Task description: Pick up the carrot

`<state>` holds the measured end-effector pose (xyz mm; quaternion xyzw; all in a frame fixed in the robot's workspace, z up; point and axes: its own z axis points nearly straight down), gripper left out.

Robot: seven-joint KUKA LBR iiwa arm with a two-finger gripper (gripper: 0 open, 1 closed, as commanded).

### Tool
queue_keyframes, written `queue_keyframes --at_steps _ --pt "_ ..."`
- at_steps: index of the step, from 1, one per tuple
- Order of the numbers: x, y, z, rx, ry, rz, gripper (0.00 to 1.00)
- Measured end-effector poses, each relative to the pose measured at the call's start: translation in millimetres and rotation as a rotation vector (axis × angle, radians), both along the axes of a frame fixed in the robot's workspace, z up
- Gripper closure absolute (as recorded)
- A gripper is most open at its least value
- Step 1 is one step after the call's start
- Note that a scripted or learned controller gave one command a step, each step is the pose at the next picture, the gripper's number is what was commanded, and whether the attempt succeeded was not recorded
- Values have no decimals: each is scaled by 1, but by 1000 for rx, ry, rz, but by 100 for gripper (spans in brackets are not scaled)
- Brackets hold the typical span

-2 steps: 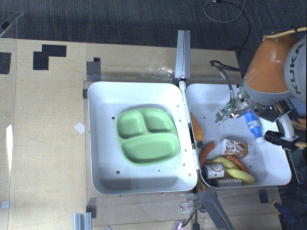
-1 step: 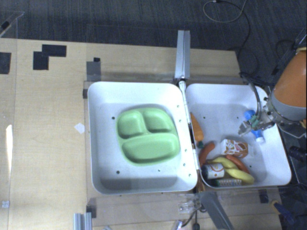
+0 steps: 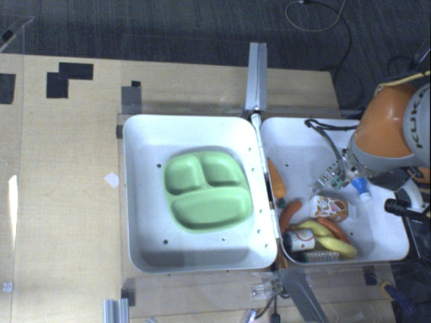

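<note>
Orange-banded arm (image 3: 394,123) fills the right edge; gripper (image 3: 335,178) state unclear, carrot (image 3: 275,179) lying left of it.

The grey arm with its orange band (image 3: 385,123) reaches in from the right edge, bent downward at a slant. Its two-finger hand (image 3: 335,178) hangs low at the wrist end, trailing black cables; the wrist tilts toward the left.

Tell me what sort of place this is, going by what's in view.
Probably a robotics lab bench for pick-and-place tests, not a kitchen: two white bins fixed to a wooden bench, a robot arm reaching in, toy-like food such as a carrot and banana, and a loose cable on carpet.
</note>
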<state>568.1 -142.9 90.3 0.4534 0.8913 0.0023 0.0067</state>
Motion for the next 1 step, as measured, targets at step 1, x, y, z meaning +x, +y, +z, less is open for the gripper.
queue_keyframes --at_steps 1 --pt "42 9 0 -5 -2 354 100"
